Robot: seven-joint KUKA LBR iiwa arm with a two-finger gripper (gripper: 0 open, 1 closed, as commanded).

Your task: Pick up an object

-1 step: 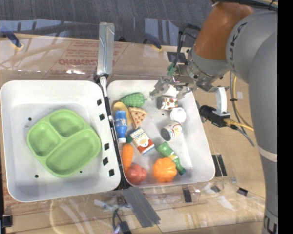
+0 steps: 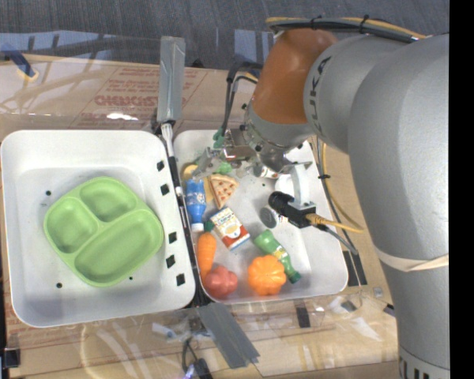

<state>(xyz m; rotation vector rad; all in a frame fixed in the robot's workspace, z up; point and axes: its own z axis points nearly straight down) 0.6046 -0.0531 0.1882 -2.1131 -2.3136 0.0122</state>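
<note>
Arm over right bin, nothing lifted yet.
Pincer point(image 2: 233, 155) sits low at 12 o'clock of the right bin point(image 2: 332, 251), near the pizza slice point(image 2: 221, 188); can't tell whether it is spread or closed. Candidates all lie in the bin: blue bottle point(image 2: 194, 202), juice carton point(image 2: 230, 228), carrot point(image 2: 207, 251), orange pepper point(image 2: 267, 275). Green plate point(image 2: 103, 231) in left bin point(image 2: 16, 212). Grasp and lift remain.

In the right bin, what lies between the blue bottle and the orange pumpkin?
In the camera view, a small juice carton lies between the blue bottle and the orange pumpkin.
</note>
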